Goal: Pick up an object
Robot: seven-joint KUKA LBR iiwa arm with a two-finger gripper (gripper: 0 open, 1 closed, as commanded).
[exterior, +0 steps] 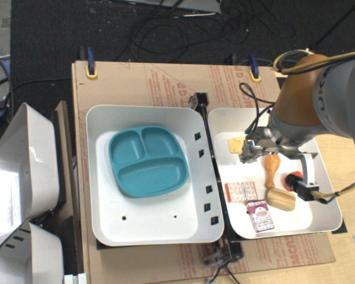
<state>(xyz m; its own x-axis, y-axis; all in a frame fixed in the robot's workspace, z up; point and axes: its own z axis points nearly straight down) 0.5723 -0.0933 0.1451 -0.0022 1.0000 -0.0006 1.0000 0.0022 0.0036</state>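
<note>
The right bin (319, 218) holds several small things. A yellow wedge (235, 145) lies at its upper left, and my gripper (252, 151) hangs low just to the right of it, touching or nearly touching its edge. An orange carrot-shaped piece (273, 168) lies just below and right of the gripper. A tan bread-like block (281, 200) sits lower down, with a small red piece (294, 177) above it. A red-and-white card (241, 191) and a maroon packet (260, 215) lie toward the bin's front. Nothing is seen held.
The left bin (100, 218) holds a teal divided plate (148, 160). The arm's grey and orange wrist (307, 99) covers the right bin's upper right corner. White containers (21, 164) stand off the bench at far left.
</note>
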